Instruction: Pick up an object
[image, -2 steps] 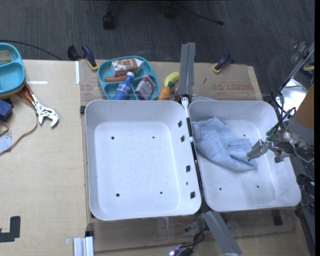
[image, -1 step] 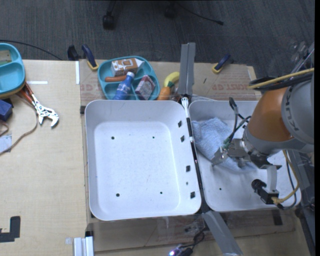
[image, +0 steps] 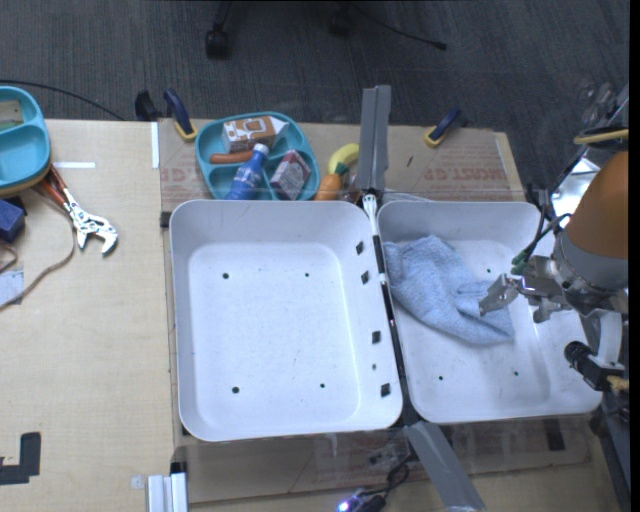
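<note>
Camera view | gripper (image: 498, 297) slightly apart, seemingly touching blue cloth's (image: 440, 285) edge | right bin (image: 470, 400)

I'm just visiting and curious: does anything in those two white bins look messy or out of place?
Only the blue cloth in the right bin: it lies crumpled in a heap, not flat. The tool is at its right edge.
</note>
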